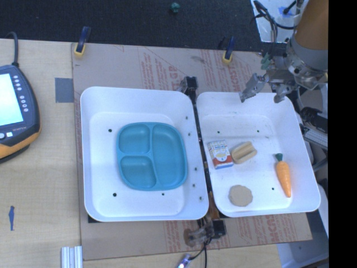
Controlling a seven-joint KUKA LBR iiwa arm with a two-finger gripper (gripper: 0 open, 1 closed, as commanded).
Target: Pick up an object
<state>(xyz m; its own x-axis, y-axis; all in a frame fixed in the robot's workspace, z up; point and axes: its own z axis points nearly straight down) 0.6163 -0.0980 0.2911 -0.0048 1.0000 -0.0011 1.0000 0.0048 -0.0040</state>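
The arm's upper part is cut off at the 2 o'clock corner, where only its orange band and grey wrist show. The end effector [265, 91] hangs over the far rim of the right bin [256, 108], its two fingers spread wide apart with nothing between them. One finger [252, 87] points toward 8 o'clock, the other [280, 96] is short and dark, partly lost against the wrist hardware.

The right bin holds four things toward its 6 o'clock half. A small carton [220, 154] with red and white print, too small to read, lies near the bin's 9 o'clock wall. Touching it at its 3 o'clock side is a tan bread-roll-shaped piece [244, 152]. A round tan cookie-like disc [240, 195] lies at 6 o'clock, apart from both. A toy carrot [283, 175], orange with a green top, lies near the 3 o'clock wall, tip toward 6 o'clock.

The left bin [95, 149] holds a blue divided plate [152, 156] with three compartments, lying flat at its middle.

On the tabletop [44, 205] at 9 o'clock a teach pendant [14, 108] is cut off by the edge.
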